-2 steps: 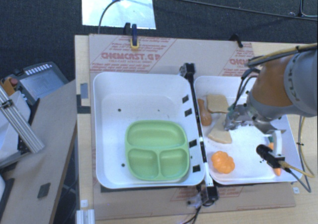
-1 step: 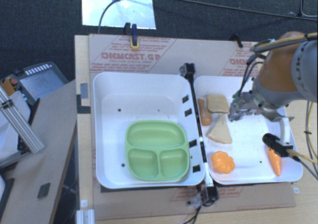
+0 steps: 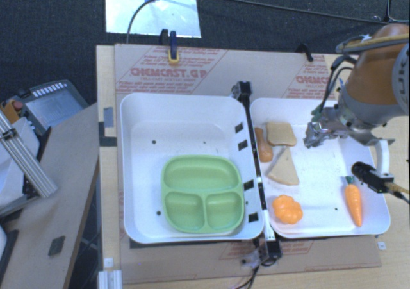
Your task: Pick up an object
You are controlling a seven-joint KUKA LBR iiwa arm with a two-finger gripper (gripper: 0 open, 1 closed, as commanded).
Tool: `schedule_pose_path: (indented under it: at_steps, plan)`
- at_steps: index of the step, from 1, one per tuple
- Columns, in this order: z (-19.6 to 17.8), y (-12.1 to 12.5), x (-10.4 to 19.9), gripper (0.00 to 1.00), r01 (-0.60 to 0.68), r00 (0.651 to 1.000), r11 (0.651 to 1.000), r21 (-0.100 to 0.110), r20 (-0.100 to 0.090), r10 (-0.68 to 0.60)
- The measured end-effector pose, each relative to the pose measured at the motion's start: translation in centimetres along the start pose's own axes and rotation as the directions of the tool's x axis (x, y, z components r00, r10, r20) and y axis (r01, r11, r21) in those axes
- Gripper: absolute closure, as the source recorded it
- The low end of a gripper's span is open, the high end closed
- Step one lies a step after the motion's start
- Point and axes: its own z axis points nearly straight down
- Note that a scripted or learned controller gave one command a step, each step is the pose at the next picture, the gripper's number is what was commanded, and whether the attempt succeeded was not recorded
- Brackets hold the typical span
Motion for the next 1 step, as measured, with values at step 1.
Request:
schedule_pose_path:
  at_steps: [1]
  plan:
    - [0.2, 0.09, 0.0, 1.0, 0.0, 1.0, 1.0, 0.002, 0.0, 0.0]
